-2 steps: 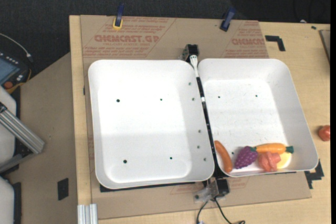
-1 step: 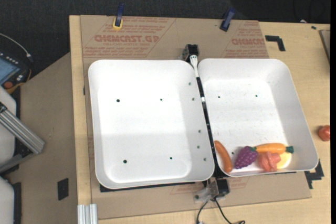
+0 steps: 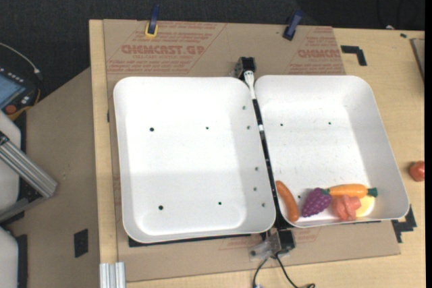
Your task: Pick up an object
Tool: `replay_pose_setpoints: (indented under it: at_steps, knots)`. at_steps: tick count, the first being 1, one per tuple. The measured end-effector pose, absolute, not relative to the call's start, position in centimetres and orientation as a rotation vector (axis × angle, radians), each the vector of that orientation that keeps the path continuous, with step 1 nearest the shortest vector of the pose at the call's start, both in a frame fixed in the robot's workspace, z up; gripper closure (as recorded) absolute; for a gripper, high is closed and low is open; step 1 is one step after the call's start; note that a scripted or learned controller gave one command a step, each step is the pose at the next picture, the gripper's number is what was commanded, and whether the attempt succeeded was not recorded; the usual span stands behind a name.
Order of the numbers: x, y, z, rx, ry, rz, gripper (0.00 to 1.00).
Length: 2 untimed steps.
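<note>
Toys lie grouped in the right bin, packed along its near wall toward the near-left corner. From left to right the group comprises:

- an orange sausage-shaped piece, set at a slant and lying close to the bin's left wall;
- purple grapes, just beside the sausage piece;
- a red piece, touching the grapes on their right;
- a carrot, lying level across the top of the red piece, its green end pointing right;
- a pale yellow piece, partly covered, nearest the right end of the group.

Far of the group, the right bin's floor is bare white up to the far and right walls. The left bin presents a bare white floor from wall to wall. Both bins meet along a dark centre seam and rest on brown cardboard, which is clipped at its far edge on the counter. A small orange object lies outside the right bin, near its right wall. The tool's state cannot be told.
</note>
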<state>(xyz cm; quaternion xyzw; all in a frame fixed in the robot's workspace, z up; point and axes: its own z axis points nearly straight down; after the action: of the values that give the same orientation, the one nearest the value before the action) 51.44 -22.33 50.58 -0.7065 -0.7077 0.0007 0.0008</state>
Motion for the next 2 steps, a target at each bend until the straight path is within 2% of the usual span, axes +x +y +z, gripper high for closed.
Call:
replay_pose_setpoints:
  at_steps: [1,2]
  knots:
    - [47.80,-22.41,53.07,-2.227,-2.225,-0.003,1.00]
    - [47.97,-22.39,53.58,-2.225,-2.227,-0.002,1.00]
